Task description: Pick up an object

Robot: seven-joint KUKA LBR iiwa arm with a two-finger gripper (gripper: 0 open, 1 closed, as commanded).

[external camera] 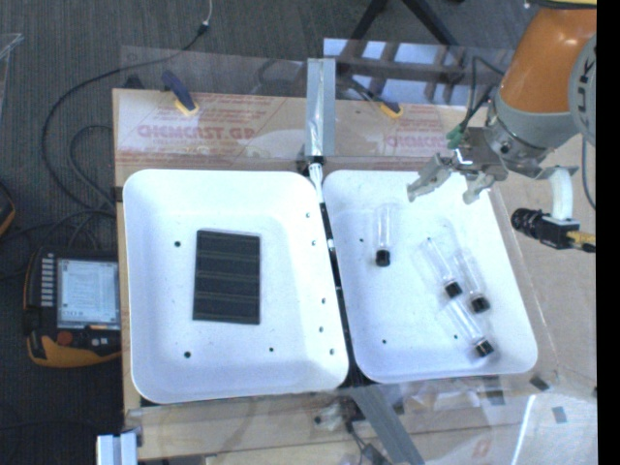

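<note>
Several clear tubes with black caps lie in the right bin (pixel 368 356): one tube (pixel 384 233) near its middle left, and three more (pixel 439 264), (pixel 465 287), (pixel 468 331) toward the lower right. A dark ribbed rectangular pad (pixel 228 276) lies flat in the left bin (pixel 155 201). My gripper (pixel 448 185) hangs over the far right part of the right bin, above the tubes and apart from them. Its two fingers are spread, with nothing between them.
A metal post (pixel 320 114) stands at the back between the two bins. Clamps (pixel 180 90) hold the cardboard board behind the bins. A handheld pendant (pixel 73 308) lies on the floor at the left. A black fitting (pixel 542 226) sticks out beside the right bin.
</note>
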